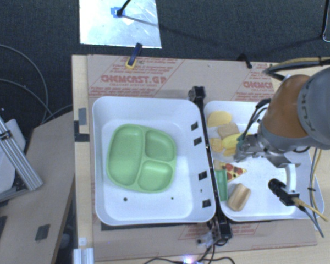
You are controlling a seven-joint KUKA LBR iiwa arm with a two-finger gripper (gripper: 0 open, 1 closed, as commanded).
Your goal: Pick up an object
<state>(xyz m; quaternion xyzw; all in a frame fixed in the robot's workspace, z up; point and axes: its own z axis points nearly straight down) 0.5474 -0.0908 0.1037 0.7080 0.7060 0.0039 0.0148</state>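
- The gripper (243, 147) sits low in the right bin (297, 210), by the yellow toy food (224, 143). I cannot tell how it is set.
- A toy pizza slice (234, 172) lies just below it.
- A green stick (221, 184) and a tan bread roll (238, 196) lie near the front.
- The left bin (118, 111) holds a green tray (141, 158) with three parts.

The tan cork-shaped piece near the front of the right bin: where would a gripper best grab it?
Probably across the middle of the cork, from straight above. It lies on its side, slightly angled, with free bin floor to its right; fingers should close across its narrow width.
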